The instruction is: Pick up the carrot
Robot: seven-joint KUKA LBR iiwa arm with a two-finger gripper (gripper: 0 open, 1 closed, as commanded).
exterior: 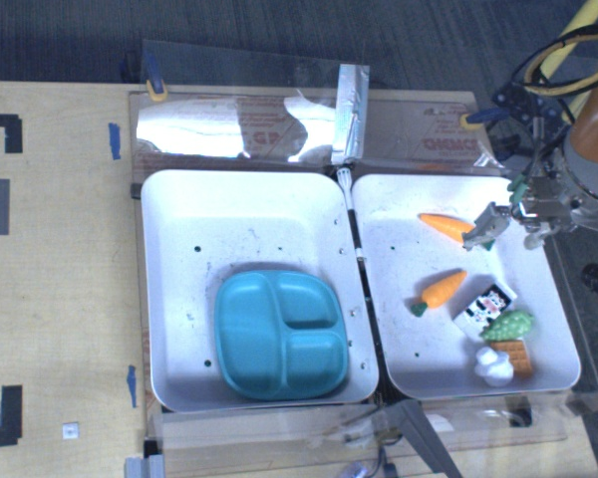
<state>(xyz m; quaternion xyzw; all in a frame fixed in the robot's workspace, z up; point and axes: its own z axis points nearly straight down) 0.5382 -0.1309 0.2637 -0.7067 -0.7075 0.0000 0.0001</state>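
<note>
Two orange carrot-like pieces lie in the right bin [558, 361]. One carrot [443, 290] with a green top rests near the bin's middle, tilted. A second, plain orange piece [444, 225] lies further back. My gripper [508, 229] hovers over the bin's right rear part, open, its fingers spread apart. The left fingertip [483, 231] sits right at the right end of the rear orange piece. Nothing is between the fingers.
A blue divided plate [279, 335] sits in the left bin [179, 217]. At the right bin's front right corner lie a black-and-white item [484, 305], a green piece [508, 325] and a white-and-orange toy [503, 362]. Cables [553, 63] hang at the upper right.
</note>
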